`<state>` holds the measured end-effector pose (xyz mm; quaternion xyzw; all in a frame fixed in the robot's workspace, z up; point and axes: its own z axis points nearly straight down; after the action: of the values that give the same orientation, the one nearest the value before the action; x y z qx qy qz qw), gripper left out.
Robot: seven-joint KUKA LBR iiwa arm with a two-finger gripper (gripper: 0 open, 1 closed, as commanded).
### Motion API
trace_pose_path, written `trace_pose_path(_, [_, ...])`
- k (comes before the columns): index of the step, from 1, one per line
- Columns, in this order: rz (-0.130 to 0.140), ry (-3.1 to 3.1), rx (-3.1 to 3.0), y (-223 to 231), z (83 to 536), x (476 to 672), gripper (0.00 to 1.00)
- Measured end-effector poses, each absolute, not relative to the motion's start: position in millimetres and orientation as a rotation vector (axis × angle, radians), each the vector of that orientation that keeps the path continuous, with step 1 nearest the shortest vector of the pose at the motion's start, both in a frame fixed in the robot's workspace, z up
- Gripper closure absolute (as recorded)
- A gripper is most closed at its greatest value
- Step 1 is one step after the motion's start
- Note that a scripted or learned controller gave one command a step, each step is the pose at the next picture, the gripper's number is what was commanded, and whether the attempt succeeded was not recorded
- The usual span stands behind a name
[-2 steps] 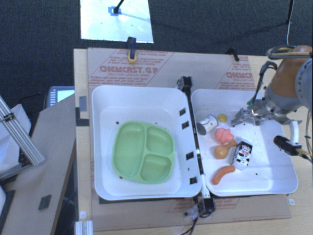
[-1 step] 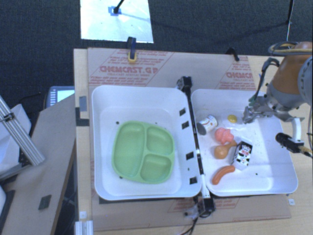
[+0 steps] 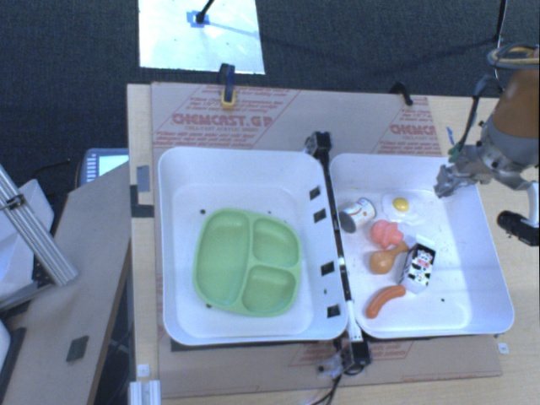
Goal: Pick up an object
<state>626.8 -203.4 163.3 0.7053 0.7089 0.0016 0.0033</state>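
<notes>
2 white bins side by side on bench. Left bin: green 3-compartment tray. Right bin: cluster near left wall, with sausage, black-white carton, orange pear-shaped piece, pink piece, fried egg, small cup. Gripper over right bin's upper right area, apart from cluster; finger state cannot tell, nothing visibly held.

Dark carpet is surrounding my bench, which is lying under a protective sheet with red print. A pale square panel is sitting on the floor beyond it; an aluminium rail is leaning at the left.
</notes>
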Motion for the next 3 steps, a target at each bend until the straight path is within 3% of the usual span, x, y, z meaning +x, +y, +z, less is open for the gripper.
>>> trace_pose_path(1, [0.005, 2.224, 2.210, -199.7, 224.6, 621.6, 1.00])
trace_pose_path(2, [0.004, 2.224, 2.211, -199.7, 252.4, 623.0, 1.00])
trace_pose_path(3, [0.000, 2.231, 2.213, -151.1, 238.5, 613.5, 1.00])
